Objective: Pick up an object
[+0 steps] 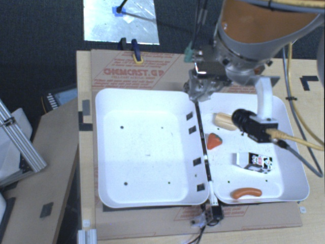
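The right bin holds a tan wooden cylinder, a red-orange wedge, a small white box with black print and an orange sausage. My gripper hangs over the far end of the divider between the two bins, up and to the left of the cylinder. Nothing can be seen held in it. A black cylinder on a white bracket, hanging from the wrist, covers the right end of the tan cylinder.
The left bin lies beside the right one, with black clips along their shared edge. A yellow cable runs across the right bin. A cardboard sheet lies under both bins.
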{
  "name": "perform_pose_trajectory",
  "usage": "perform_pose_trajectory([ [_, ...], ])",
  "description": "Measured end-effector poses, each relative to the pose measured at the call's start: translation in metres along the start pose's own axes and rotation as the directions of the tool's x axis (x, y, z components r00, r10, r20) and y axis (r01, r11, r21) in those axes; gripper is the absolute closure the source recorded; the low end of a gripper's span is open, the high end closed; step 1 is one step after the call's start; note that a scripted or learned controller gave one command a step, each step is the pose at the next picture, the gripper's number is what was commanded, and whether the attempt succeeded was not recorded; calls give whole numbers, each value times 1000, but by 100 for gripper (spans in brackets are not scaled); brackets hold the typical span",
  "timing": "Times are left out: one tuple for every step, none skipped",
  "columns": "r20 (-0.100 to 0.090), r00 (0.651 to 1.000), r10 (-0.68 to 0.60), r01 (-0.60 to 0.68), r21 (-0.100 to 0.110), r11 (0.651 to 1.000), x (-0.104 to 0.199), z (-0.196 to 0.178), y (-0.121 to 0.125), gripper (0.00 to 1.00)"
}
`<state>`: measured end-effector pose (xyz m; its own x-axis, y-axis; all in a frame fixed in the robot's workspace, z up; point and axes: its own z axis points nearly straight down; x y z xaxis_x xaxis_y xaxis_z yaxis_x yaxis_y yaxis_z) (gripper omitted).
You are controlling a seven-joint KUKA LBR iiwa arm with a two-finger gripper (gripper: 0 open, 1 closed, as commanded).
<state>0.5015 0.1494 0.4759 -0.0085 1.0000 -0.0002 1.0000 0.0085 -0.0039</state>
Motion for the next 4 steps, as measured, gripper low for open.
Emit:
perform_pose_trajectory([
  [-3,1000,0,0,-12,1000,54,-47,33,100],
  [-3,1000,3,-3,-9,1000,52,-56,32,100],
  [-4,1000,1,-1,-11,1000,52,-68,32,100],
  [-6,1000,-1,1,-13,1000,53,-79,32,100],
])
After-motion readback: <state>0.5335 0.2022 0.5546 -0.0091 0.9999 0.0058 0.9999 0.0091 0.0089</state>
